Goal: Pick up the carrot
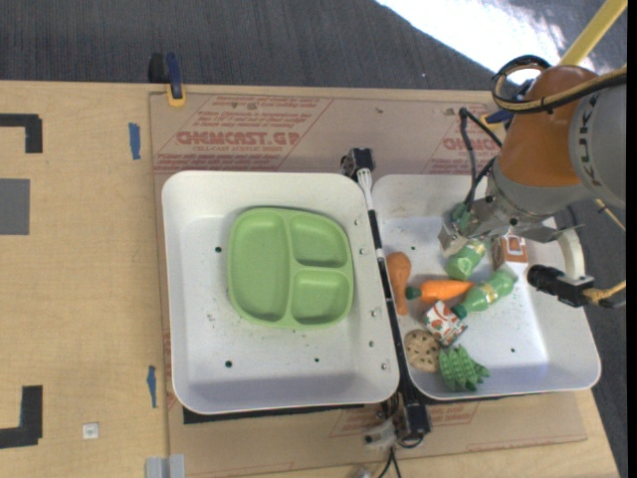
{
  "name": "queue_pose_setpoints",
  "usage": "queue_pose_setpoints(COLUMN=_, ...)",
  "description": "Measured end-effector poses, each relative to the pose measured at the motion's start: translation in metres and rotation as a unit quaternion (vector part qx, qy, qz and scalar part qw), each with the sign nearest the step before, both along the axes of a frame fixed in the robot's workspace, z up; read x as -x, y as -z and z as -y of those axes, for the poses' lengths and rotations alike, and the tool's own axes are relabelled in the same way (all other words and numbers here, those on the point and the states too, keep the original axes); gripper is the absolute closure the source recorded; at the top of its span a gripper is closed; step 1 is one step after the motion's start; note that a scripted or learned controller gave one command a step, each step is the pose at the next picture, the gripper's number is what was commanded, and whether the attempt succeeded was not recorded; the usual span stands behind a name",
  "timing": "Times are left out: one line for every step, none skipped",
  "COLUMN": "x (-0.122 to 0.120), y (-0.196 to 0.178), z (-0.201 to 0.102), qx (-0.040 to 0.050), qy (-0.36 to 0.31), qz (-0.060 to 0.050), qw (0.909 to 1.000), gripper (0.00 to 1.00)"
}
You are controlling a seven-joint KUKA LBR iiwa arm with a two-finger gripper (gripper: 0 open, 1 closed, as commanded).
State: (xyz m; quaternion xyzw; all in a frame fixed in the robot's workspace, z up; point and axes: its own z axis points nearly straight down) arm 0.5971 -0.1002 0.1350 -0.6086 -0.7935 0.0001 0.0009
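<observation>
Lying crosswise near the middle of the right bin (567,361): carrot (445,290), green end pointing left. Touches or nearly touches a green bottle (490,293) at its right tip. Sits just beside a small red-and-white carton (445,324) on the near side, with an orange stub (398,275) to the left, by the bin's left wall. Further out, a cookie (420,348) and a green spiky toy (462,368) nearer still, and a green-and-white piece (466,260) just beyond the carrot on the far side. Above that piece, gripper (461,229), far and slightly right of the carrot, not on it. Cannot tell whether jaws are spread or pressed together; too dark and cluttered there.

Likely trouble, judging from the crowding:
- Coming straight down from here probably lands on the green-and-white piece instead.
- Closing along the carrot's length probably catches the bottle or the carton too.
- Might mistake the orange stub for the target, given similar colour.
- Could roll the smooth, tapered carrot out of a shallow pinch.

Well apart in the left bin (189,297), a green divided plate (291,266), no hazard.
</observation>
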Motion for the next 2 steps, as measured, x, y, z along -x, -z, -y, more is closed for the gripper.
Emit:
queue_pose_setpoints(x=0.068, y=0.041, z=0.002, qx=0.0001, qy=0.125, qz=0.000, qw=0.9922, gripper=0.00)
queue_pose_setpoints(x=0.084, y=0.043, z=-0.002, qx=-0.0011, qy=0.251, qz=0.014, qw=0.9678, gripper=0.00)
